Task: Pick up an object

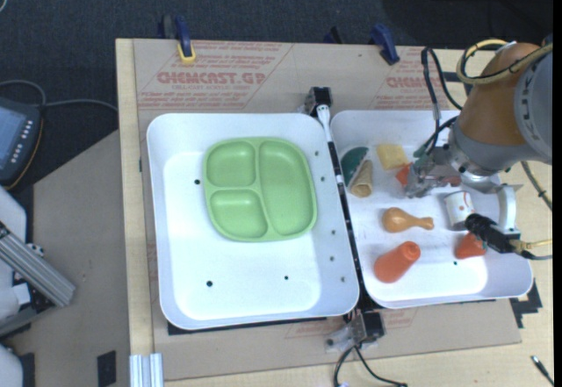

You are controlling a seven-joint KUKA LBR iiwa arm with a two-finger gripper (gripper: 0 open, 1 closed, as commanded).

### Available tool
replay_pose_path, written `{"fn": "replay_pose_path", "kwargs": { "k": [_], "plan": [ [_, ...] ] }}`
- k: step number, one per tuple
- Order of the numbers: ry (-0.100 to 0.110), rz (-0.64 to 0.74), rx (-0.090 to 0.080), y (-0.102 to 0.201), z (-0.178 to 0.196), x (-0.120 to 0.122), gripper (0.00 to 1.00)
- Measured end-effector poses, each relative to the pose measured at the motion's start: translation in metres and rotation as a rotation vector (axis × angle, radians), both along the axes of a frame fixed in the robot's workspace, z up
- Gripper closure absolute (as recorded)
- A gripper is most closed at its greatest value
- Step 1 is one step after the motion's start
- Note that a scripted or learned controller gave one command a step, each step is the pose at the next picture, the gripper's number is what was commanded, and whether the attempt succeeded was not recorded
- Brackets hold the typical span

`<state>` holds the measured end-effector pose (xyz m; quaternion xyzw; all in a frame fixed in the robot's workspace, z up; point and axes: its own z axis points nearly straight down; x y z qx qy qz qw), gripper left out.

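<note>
Right bin (421,287): orange bottle (397,261), tan gourd (405,220), yellow block (392,155), green-tan cone (357,169), all lying flat.

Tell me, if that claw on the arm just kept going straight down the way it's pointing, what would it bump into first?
Probably the small red object right beside the gripper, or else the bare floor of the right bin next to it. From this slanted view, depth is hard to judge, so I can't be sure which.

Non-task items, located from the left bin (176,280)

A green divided plate (261,189) lies inside it, toward the far side. Two blue clamps (183,37) (384,41) grip the bench board (140,104) beyond it. A dark handheld device (18,139) sits well left.
</note>
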<state>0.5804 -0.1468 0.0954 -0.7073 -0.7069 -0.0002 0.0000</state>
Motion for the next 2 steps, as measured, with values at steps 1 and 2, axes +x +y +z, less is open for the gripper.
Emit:
{"fn": "replay_pose_path", "kwargs": {
  "k": [1, 2],
  "plan": [
    [-0.006, 0.0, -0.003, -0.009, 0.056, -0.003, 1.0],
    [-0.007, 0.002, -0.003, -0.008, 0.121, 0.0, 1.0]
  ]
}}
